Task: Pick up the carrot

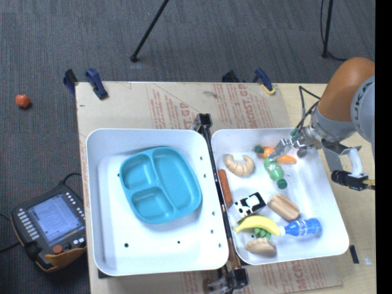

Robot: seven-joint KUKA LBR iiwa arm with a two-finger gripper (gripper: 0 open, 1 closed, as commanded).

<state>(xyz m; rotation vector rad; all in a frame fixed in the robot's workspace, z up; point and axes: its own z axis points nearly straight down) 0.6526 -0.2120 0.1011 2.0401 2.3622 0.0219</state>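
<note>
The carrot [287, 160] shows as a small orange piece lying in the upper part of the right bin [318, 195]. My gripper [289, 144] hangs directly over it, reaching in from the right and almost touching its upper edge. Whether the carrot is gripped I cannot make out. A second small orange piece with a dark green end [266, 151] lies just to the left, and a green bottle-shaped toy [275, 171] lies right below, close against the carrot.
The right bin also holds a croissant [239, 165], a hot dog [284, 207], a banana [258, 225], a blue bottle [302, 228], a black-and-white block [249, 204] and a sausage [225, 187]. The left bin [104, 225] holds a blue divided plate [160, 184].
</note>
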